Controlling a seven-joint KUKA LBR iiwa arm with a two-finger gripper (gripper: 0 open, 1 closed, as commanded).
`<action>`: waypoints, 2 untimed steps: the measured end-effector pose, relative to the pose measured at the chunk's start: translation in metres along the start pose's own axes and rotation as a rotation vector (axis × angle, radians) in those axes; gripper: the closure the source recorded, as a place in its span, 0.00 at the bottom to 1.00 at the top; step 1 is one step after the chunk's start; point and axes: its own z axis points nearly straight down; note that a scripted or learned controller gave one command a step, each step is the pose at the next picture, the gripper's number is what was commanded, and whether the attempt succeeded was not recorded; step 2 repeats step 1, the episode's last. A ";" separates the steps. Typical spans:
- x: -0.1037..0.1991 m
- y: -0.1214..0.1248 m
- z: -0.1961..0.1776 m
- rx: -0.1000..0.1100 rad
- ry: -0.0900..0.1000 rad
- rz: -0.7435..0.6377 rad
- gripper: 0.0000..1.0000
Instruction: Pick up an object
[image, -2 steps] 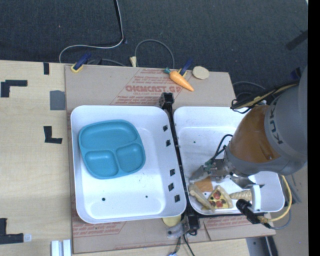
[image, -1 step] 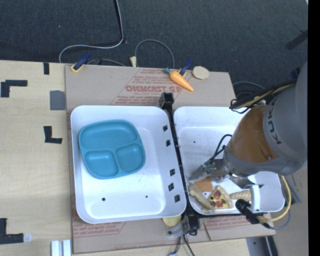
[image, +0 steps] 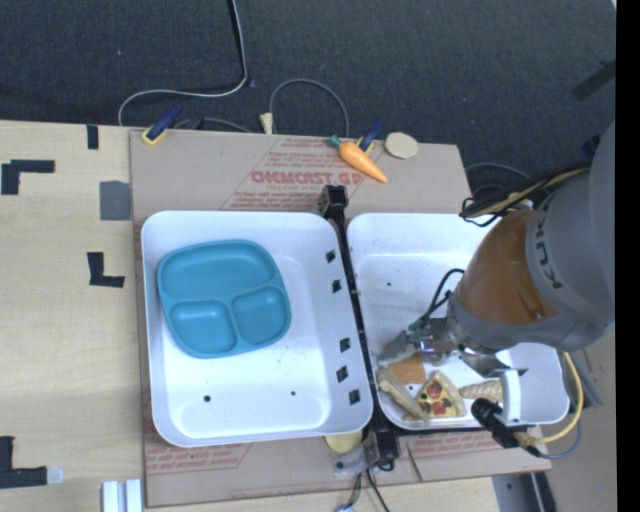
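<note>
Two bins face you; the gripper hangs in the right bin, toys at its six o'clock; its opening you cannot tell.

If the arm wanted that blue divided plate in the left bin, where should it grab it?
Probably the raised outer rim of the blue three-compartment plastic plate, coming straight down from above. It lies flat on the left white bin, so the rim is the only thin edge two fingers could pinch.

Dark carpet floor behind a pale wooden bench.
</note>
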 end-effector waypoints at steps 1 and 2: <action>-0.001 0.000 -0.010 0.000 -0.002 0.001 1.00; -0.001 0.000 -0.010 0.000 -0.002 0.001 1.00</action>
